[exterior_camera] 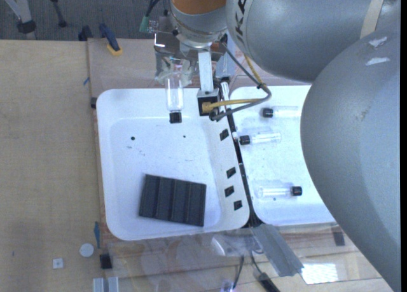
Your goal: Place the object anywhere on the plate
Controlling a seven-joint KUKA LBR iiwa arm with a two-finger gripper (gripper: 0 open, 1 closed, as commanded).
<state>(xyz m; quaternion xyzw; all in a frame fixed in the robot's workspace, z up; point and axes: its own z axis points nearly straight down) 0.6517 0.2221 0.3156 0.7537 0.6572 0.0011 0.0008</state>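
From here I'm losing most of the right bin (280, 211) behind the arm (331, 62), whose grey bulk runs off the top and right edges. I can't make out the contact at the end effector (189, 109); the clear tube (174, 97) hangs by one finger, but the grip itself is too small to judge. Down on the desk (44, 157), the small bits at the bottom edge are cut off and blurry.
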